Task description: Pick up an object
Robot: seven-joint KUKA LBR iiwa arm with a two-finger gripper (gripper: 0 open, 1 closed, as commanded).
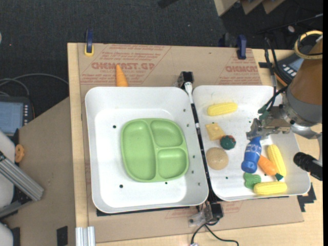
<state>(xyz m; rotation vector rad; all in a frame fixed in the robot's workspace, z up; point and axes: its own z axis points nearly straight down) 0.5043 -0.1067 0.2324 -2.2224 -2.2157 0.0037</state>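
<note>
The right bin (241, 99) holds several toy foods: a corn cob (222, 108) at the back, a yellow cheese wedge (214, 131), a dark green and red piece (228, 142), a tan round bun (217, 158), a blue bottle (250, 157), an orange carrot (267, 166), a second corn cob (276, 158), a green piece (251, 180) and a yellow banana-like piece (270, 188). My gripper (261, 130) hangs over the bin's right half, just above the blue bottle's top. Nothing is visibly held.
The left bin (102, 137) bears a green three-compartment plate (154, 149). An orange carrot (121, 76) lies on the cardboard behind the left bin. Clamps (89, 43) stand at the bench's back edge. Cables and black hardware crowd the right side.
</note>
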